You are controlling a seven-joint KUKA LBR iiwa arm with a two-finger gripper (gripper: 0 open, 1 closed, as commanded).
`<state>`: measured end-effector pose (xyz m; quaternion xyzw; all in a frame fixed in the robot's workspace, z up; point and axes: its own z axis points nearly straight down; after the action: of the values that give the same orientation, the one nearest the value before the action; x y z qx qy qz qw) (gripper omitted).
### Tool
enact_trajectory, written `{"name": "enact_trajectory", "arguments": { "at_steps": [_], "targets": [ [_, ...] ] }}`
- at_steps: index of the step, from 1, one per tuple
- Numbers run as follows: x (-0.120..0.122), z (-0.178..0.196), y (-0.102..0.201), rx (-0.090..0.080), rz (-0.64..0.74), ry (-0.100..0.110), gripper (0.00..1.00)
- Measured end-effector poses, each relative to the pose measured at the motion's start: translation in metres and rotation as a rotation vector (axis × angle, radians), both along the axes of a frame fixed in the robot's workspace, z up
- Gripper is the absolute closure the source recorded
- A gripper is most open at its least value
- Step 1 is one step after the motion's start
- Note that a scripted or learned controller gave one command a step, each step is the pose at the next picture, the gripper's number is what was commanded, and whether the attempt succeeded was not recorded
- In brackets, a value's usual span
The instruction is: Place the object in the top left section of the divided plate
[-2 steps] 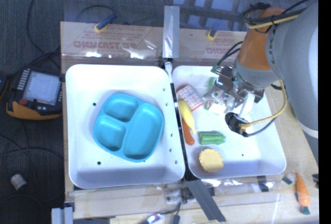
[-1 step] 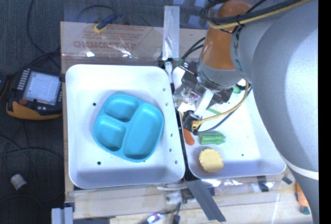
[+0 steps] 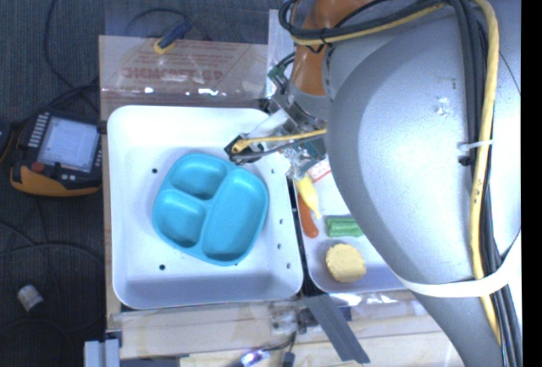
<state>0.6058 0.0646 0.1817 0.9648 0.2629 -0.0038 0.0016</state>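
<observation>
Two-finger gripper (image 3: 296,152) at the shallow white left bin (image 3: 140,268) right rim, opening cannot be told, blue divided plastic plate (image 3: 212,208) just lower-left of it.

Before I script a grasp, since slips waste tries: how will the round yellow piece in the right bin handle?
The round yellow piece looks low and domed, so it is probably a light toy food. Lying flat, it seems unlikely to roll. The green piece lies close, so a push may nudge it.

A robotics lab: teach pendant (image 3: 58,152) (on carpet (image 3: 59,35)) beside the arm (image 3: 406,128).
</observation>
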Motion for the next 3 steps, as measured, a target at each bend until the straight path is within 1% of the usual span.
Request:
{"name": "enact_trajectory", "arguments": {
  "at_steps": [1,2,3],
  "targets": [
    [-0.089,0.000,0.026,0.003,0.083,0.002,1.00],
    [-0.089,0.000,0.026,0.004,0.082,0.002,0.00],
    [-0.009,-0.034,0.070,0.002,0.175,0.001,0.00]
  ]
}}
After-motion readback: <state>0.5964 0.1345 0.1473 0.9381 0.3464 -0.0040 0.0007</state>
